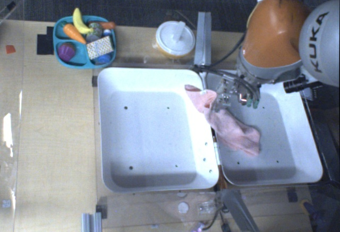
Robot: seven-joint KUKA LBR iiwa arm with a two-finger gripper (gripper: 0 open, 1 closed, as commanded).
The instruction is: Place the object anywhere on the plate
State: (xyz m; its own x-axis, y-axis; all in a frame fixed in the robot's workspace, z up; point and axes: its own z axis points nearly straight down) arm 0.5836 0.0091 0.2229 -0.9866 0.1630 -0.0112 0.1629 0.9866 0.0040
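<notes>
A crumpled pink cloth lies in the right bin. Its upper end drapes over the divider into the left bin. My gripper hangs directly over the cloth's middle, close to the divider, low enough to meet the fabric. The blue divided plate sits on the bench at the far upper left, well away from the gripper. It carries a toy banana, a carrot and other small toy foods.
A white lidded cup stands behind the left bin. A grey metal post rises between the bins at the back. Cables run from the arm's wrist over the right bin's back edge.
</notes>
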